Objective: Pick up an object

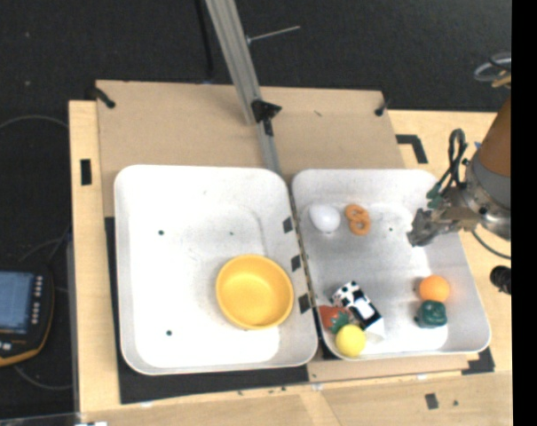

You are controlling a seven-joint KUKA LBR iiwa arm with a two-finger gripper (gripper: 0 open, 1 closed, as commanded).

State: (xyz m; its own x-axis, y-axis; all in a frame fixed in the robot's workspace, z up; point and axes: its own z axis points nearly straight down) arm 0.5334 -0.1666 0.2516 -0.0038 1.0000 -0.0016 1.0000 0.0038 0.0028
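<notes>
A: Start big. What's on the tabletop [206, 127]?

B: Two white bins side by side. The left bin [175, 211] holds a yellow bowl [253, 291] toward its near right. The right bin [388, 260] carries all the small things.

A: And the arm?

B: It comes in from the right, with the gripper [421, 231] hanging over the right bin's far right part. Whether it's parted or clenched I cannot tell — the tip is dark and blurred. Nothing shows in it.

A: Candidates, next size down?

B: A black-and-white toy [358, 303] near the front, touching a yellow ball [350, 340], with something red [336, 315] tucked beside them. Then an orange ball [434, 288] just above a green piece [430, 314] on the right. At the back, a white egg shape [324, 217] and a small orange pretzel-like ring [358, 219].

A: What could go wrong?

B: My guess — the orange ball is nearest, but round things roll off a pinch. It sits close to the bin wall and the green piece, so a descent slightly off could strike either. The front cluster is crowded; closing there may shove neighbours instead of gripping one
</notes>
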